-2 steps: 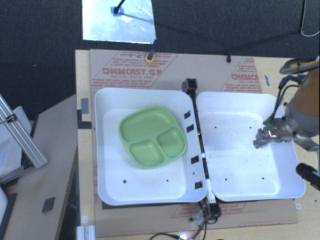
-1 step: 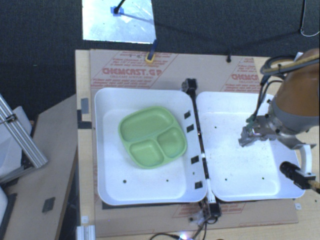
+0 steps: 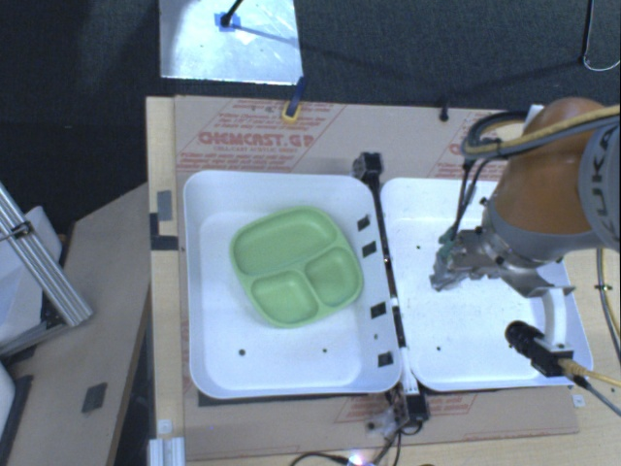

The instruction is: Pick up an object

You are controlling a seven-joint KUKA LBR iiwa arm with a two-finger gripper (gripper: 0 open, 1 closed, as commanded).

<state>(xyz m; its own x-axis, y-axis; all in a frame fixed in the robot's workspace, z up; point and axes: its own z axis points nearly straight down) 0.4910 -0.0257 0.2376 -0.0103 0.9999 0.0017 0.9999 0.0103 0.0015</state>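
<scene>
The green plate with three sections lies flat in the left bin. The gripper hangs over the right bin. I cannot tell its state.

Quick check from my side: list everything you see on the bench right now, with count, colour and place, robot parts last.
divided plate: one, light green, three compartments, lying in the left bin
left bin: one, white, shallow, left half of the bench
right bin: one, white, shallow, beside the left bin
black clips: several, along the seam between the two bins
board: one, brown with red lettering, beneath both bins
arm: one, orange and grey, reaching in over the right bin
tool: one, grey, low over the right bin's left part
</scene>
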